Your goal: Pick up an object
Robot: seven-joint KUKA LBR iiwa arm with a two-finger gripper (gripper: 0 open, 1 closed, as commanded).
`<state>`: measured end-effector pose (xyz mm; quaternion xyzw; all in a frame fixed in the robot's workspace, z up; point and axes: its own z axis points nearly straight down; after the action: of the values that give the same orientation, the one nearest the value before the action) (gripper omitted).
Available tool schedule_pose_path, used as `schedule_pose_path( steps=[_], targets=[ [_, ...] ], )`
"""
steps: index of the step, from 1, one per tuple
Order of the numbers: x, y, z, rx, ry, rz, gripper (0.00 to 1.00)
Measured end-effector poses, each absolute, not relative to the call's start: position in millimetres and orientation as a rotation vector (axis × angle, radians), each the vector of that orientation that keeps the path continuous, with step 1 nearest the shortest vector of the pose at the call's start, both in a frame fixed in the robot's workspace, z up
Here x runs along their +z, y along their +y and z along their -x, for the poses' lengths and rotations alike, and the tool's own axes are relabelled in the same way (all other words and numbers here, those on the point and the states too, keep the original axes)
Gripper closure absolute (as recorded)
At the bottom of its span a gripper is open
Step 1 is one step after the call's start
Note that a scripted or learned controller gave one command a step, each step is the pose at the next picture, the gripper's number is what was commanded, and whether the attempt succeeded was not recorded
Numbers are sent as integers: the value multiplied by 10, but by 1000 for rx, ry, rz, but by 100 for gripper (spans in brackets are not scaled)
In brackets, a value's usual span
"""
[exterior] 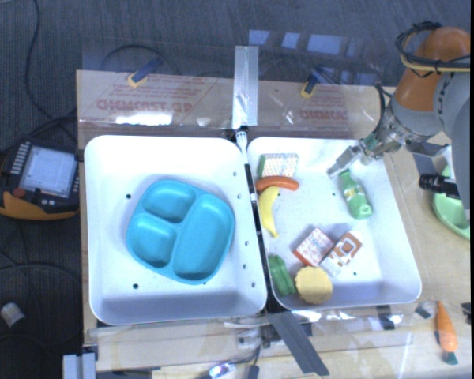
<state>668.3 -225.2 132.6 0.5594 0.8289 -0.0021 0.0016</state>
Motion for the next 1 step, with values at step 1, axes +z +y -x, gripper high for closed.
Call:
schedule_pose_path(
  steps=[1],
  targets=[
    [959,-2174,-6520,7,2593,-1769,0]
  ],
)
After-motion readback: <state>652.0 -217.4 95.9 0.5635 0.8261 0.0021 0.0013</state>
